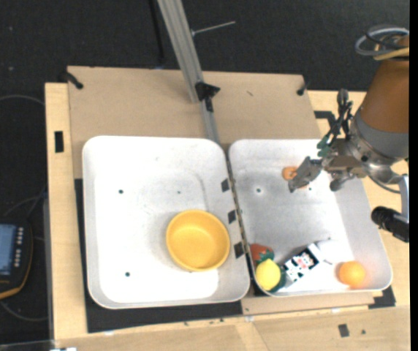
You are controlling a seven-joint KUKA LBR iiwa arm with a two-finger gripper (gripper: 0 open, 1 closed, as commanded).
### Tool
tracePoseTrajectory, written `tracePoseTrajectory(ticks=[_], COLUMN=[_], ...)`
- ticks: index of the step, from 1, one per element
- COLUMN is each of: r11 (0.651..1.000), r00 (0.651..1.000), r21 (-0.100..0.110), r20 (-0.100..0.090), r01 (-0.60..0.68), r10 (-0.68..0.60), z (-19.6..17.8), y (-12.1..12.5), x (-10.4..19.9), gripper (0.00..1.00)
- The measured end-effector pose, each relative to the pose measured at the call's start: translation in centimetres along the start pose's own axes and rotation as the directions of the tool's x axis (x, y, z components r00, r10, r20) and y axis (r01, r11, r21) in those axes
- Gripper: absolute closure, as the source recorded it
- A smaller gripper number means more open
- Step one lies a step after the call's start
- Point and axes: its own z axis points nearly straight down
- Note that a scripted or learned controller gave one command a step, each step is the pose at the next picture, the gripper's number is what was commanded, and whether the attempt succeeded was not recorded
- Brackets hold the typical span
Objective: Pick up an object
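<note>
Overhead view of two white bins on a counter. The hand (316, 175) hangs over the right bin (282, 210) near its far edge, fingers spread and grasping nothing. A small orange object (289, 172) lies just beside it. A good pick likely means centring over that piece, then descending straight before clenching.

Two white bins (158, 152) sit side by side. One yellow bowl (197, 240) lies in the left bin. The right bin holds one yellow ball (268, 275), one orange ball (351, 273), one small black-and-white item (301, 262) and one small orange piece (289, 172).
</note>
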Motion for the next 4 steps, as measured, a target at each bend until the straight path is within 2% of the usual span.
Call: tracePoseTrajectory(ticks=[1, 3, 4], r11=[1.0, 1.0, 1.0], r00=[1.0, 1.0, 1.0], r21=[0.0, 0.002, 0.007], r20=[0.0, 0.0, 0.001], r01=[-0.002, -0.004, -0.004], r10=[0.002, 0.004, 0.004], z=[0.0, 11.8, 17.2], y=[0.0, -0.2, -0.9], x=[0.0, -0.1, -1.1], gripper=[0.0, 0.0, 0.0])
